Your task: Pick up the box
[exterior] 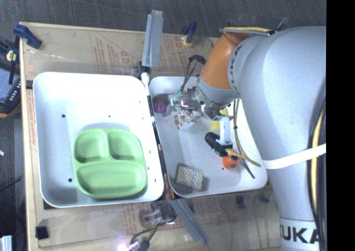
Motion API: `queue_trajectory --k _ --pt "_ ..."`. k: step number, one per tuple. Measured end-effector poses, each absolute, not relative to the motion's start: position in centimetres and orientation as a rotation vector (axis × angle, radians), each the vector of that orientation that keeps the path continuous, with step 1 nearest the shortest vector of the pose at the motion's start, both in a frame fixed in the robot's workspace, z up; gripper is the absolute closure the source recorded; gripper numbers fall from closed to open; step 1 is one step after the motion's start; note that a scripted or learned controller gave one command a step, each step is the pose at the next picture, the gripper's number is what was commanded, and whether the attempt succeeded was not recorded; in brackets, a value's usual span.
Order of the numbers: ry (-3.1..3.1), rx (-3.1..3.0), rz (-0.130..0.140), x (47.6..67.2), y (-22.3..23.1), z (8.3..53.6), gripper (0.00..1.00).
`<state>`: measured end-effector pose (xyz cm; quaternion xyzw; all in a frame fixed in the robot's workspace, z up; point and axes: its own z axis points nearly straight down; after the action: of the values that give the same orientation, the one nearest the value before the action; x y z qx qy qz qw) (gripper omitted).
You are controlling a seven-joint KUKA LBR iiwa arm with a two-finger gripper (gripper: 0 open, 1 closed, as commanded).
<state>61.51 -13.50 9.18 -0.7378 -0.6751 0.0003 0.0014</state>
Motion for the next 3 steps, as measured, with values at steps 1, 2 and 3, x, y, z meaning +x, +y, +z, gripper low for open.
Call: queue_trajectory --k 1,2,3 --pt "-2.124 -2.310 0.001 58.4 -17.3 10.3 0.00" --pt "-2.209 -2.231 0.001 65.5 -18.2 9.2 0.00" --pt "-2.270 -2.168 0.001 59.6 -18.0 9.2 0.00"
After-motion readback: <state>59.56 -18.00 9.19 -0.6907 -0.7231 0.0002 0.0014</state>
